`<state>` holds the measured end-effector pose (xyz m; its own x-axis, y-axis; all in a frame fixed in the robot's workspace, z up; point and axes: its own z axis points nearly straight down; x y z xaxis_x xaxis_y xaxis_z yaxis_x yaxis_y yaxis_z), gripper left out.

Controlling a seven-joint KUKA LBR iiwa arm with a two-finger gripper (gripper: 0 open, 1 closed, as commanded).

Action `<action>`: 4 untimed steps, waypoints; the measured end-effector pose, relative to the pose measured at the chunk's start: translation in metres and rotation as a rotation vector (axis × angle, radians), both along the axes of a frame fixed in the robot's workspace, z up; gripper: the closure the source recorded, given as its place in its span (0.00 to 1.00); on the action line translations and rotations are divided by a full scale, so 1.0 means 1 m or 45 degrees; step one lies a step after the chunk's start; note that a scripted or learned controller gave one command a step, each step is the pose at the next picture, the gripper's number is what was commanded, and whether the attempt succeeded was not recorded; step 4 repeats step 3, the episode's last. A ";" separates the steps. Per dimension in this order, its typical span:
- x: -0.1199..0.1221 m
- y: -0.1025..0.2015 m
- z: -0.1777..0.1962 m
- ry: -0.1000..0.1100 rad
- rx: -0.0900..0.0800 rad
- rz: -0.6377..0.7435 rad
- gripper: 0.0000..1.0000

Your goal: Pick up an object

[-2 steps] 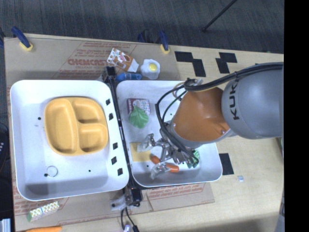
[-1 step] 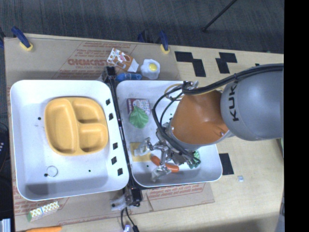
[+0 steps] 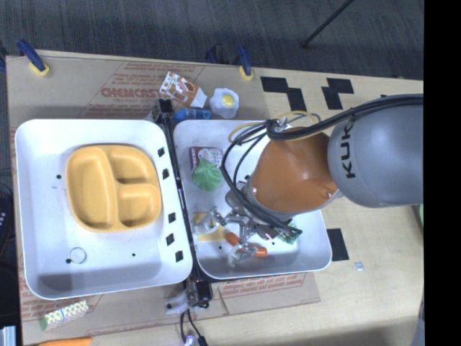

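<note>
My gripper (image 3: 232, 231) hangs low in the right bin (image 3: 310, 254), under the orange band of the arm (image 3: 292, 175). Its metal parts sit among small items near the bin's front: an orange piece (image 3: 248, 250) and a yellowish piece (image 3: 205, 229). Farther back in the same bin lie a green object (image 3: 207, 175) and a dark red packet (image 3: 205, 155). The arm hides much of that bin's middle and right side.
The left bin (image 3: 36, 193) holds a yellow divided tray (image 3: 114, 186). Behind the bins on the cardboard lie a patterned small box (image 3: 176, 86), a blue item (image 3: 191, 113) and a white and yellow object (image 3: 224, 101). A wrapped candy (image 3: 65, 313) lies at the front left.
</note>
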<state>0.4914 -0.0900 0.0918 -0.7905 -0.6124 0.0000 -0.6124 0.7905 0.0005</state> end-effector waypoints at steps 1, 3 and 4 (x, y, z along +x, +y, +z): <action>0.000 -0.005 0.000 0.005 -0.001 -0.386 0.00; -0.008 -0.004 0.000 0.006 -0.001 -0.312 0.00; -0.008 -0.004 0.000 0.006 -0.001 -0.312 0.00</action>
